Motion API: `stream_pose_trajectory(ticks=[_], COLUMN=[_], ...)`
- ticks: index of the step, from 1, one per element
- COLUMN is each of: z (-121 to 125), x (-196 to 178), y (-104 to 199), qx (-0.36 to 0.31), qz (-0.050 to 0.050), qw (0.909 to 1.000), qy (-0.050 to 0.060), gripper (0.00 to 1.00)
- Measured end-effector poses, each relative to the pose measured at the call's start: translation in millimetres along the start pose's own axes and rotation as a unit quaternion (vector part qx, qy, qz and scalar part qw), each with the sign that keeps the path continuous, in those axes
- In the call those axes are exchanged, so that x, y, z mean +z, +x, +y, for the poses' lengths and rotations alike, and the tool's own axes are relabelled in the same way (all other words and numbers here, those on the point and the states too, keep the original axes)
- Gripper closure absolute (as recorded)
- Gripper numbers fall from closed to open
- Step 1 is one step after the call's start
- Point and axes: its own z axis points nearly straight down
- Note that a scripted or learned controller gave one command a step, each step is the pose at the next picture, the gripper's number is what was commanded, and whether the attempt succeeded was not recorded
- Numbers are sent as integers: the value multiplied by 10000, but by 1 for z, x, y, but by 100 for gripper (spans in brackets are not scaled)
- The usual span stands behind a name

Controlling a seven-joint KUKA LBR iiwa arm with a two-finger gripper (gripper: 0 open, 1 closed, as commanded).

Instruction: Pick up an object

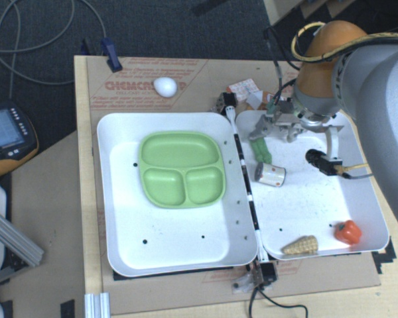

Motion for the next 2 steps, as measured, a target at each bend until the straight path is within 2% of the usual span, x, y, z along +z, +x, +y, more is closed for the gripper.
stream_pose_trajectory(ticks=[1,2], z=[-11,-11], x=[3,-8], y=[3,3], qx=[3,2], qz=[7,5], qw=[10000,10000], qy=[35,25], gripper=[0,100])
